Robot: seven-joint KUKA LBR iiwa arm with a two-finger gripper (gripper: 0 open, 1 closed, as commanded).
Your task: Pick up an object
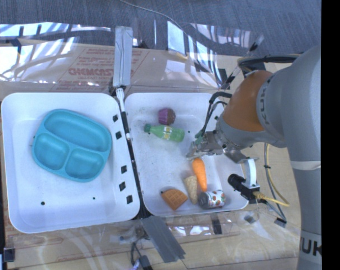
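Observation:
The right bin (153, 167) holds a purple round item (166, 116), a green bottle (165, 132) lying on its side, an orange carrot (200, 174), a pale wedge (191, 188), a tan waffle-like piece (174, 198) and a small can (211, 199). My gripper (199, 149) hangs low over the bin's right side, just above the carrot's upper end. The wrist and arm cover its fingers.
The left bin (23, 196) carries a blue divided plate (72, 144). A grey divider strip (122, 55) runs up from between the bins. The arm's grey body (294, 111) fills the right side, with cables near the bin's right rim.

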